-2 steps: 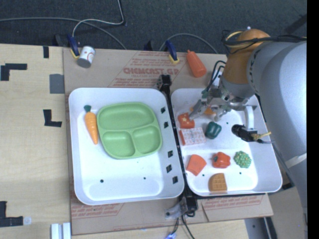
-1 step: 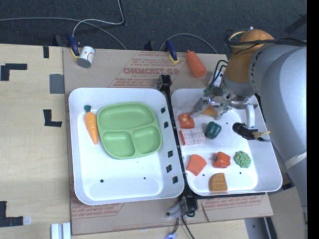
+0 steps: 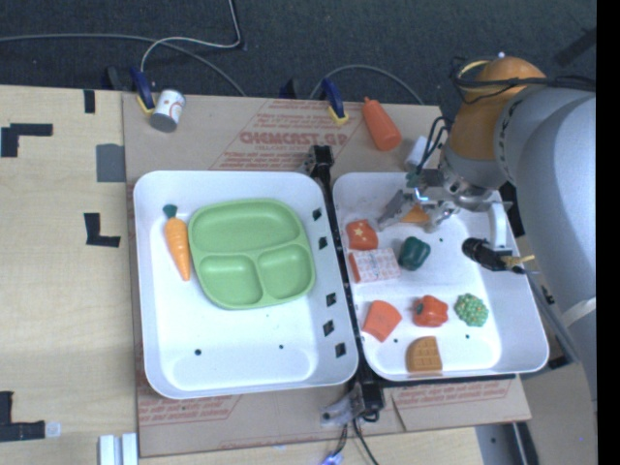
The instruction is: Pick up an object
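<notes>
Gripper (image 3: 418, 208) low near right bin (image 3: 528, 361) back rim, fingers spread, nothing between; green pepper (image 3: 414, 252) just below; bare floor left.

Small orange object (image 3: 415, 215) under grey two-finger gripper (image 3: 418, 204) was mostly hidden; fingers' spread untellable; grey arm (image 3: 552, 182) cut off at right.

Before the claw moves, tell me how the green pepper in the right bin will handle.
The green pepper looks like a small plastic toy, so probably light and rigid. Its rounded, glossy body may slip or roll when nudged, possibly toward the pink block beside it.
</notes>
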Available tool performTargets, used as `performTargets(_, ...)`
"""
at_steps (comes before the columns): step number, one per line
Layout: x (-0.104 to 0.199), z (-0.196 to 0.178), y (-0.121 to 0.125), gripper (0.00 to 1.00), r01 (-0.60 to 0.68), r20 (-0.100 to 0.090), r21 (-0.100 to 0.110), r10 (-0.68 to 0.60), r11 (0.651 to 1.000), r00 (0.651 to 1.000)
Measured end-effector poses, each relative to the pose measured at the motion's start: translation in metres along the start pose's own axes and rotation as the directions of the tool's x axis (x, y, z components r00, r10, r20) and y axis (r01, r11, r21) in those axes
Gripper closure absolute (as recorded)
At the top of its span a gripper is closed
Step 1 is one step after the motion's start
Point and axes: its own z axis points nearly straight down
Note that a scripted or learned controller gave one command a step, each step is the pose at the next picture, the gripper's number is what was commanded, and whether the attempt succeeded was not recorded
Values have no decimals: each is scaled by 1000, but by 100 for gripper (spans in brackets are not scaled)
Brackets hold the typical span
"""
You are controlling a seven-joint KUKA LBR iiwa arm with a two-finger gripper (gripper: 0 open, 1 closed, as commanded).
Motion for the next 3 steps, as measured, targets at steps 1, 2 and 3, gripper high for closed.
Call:
performTargets(1, -17, 0, 0, 0, 0, -1, 0, 0, 1000, 1000)
performTargets(2, -1, -2, -56, 0, 2, 12, -30, -2, 1000, 1000)
performTargets(3, -2, -12, -56, 100, 2, 14, -32, -2, 999, 1000)
